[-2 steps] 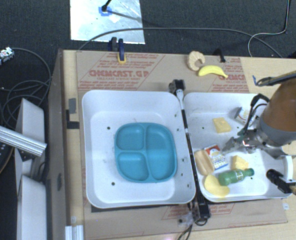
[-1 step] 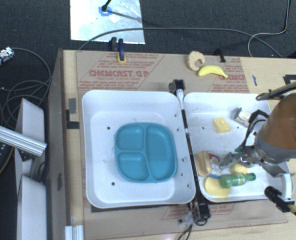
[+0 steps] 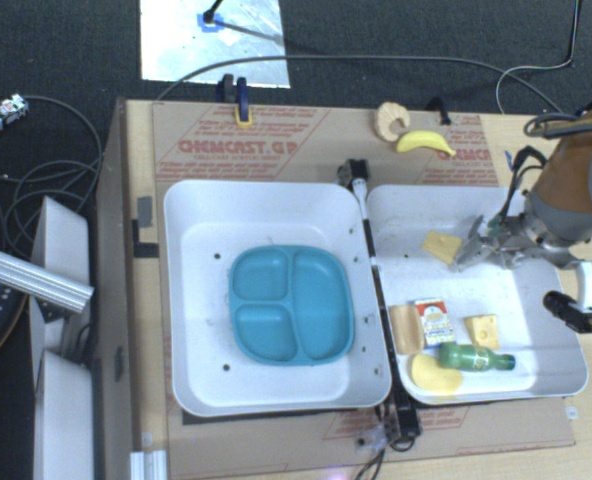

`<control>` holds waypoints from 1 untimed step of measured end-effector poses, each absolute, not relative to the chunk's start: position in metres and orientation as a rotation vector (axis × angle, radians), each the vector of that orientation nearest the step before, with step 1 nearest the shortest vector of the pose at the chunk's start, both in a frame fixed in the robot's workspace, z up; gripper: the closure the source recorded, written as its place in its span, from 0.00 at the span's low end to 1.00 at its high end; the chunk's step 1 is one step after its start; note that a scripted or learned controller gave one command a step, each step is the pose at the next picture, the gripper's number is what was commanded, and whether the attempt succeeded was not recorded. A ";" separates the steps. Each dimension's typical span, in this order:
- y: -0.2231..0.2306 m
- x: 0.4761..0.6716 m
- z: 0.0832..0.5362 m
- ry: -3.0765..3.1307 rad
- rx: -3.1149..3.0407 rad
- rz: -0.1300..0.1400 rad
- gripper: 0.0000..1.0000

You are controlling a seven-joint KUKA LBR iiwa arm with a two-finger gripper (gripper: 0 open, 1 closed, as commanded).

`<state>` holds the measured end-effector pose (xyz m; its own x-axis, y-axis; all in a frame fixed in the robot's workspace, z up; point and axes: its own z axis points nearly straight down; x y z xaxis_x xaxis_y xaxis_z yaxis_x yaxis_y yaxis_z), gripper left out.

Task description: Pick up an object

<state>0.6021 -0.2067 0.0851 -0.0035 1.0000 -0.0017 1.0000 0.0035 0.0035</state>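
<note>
In the right bin (image 3: pixel 536 298) lie a pale yellow cheese wedge (image 3: pixel 441 246), a tan block (image 3: pixel 406 328), a small red-and-white box (image 3: pixel 434 322), a yellow cheese cube (image 3: pixel 483 330), a green bottle (image 3: pixel 476 358) lying on its side, and a yellow round piece (image 3: pixel 434 373). My gripper (image 3: pixel 473 248) reaches in from the right and hovers just right of the cheese wedge, its metal fingers (image 3: pixel 468 251) pointing left and down. Nothing shows between them.
The left bin (image 3: pixel 196 218) holds a blue divided plate (image 3: pixel 290 303). A banana (image 3: pixel 424 143) and a tan ring-shaped piece (image 3: pixel 391 120) lie on the cardboard behind the right bin. A yellow-handled clamp (image 3: pixel 241 100) sits at the back edge. Cables run around the bench.
</note>
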 end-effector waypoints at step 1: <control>-0.178 0.664 0.089 2.218 2.214 0.002 0.00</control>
<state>0.6638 -0.1782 0.0893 -0.0019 1.0000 -0.0044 1.0000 0.0020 0.0059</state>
